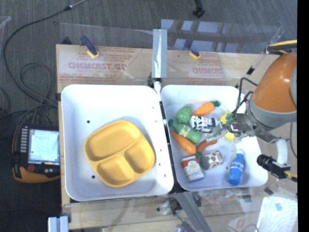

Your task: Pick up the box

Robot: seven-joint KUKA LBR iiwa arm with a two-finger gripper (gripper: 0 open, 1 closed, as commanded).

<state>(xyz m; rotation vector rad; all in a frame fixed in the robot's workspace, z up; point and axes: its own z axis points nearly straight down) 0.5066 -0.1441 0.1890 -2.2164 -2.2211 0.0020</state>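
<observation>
The box (192,169) is small, red and white, and lies near the front wall of the right bin (251,180). It lies beside a small round tin (213,158) and apart from the gripper. My gripper (231,128) hangs low over the right side of that bin, above and to the right of the box, next to a yellow piece (225,117). The grey arm with its orange band (275,86) comes in from the right and hides part of the bin's right wall.
The right bin also holds two carrots (204,108) (182,141), green vegetables (184,113), a black-and-white carton (203,123) and a blue bottle (235,170). A yellow divided tray (119,152) lies in the left bin (77,105).
</observation>
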